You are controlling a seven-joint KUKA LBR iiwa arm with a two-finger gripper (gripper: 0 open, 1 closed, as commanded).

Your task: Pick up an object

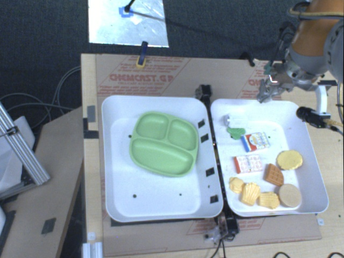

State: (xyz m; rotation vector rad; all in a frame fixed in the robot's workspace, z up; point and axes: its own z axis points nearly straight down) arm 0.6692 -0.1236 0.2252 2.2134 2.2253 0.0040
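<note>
Spanning the counter [161, 71], two white bins sit side by side. The left bin [115, 144] holds a green divided tray [164, 144], its long axis slanting from upper left down to lower right. The right bin [309, 160] holds small toy foods: a yellow round piece [289, 159], a tan disc [289, 195], a brown waffle [273, 174], yellow crinkled pieces [250, 192], two small printed boxes [256, 141] and a green bit [235, 133]. The jaws [267, 93] hover above the right bin's far rim, gripping nothing; whether they are parted I cannot tell.
</note>
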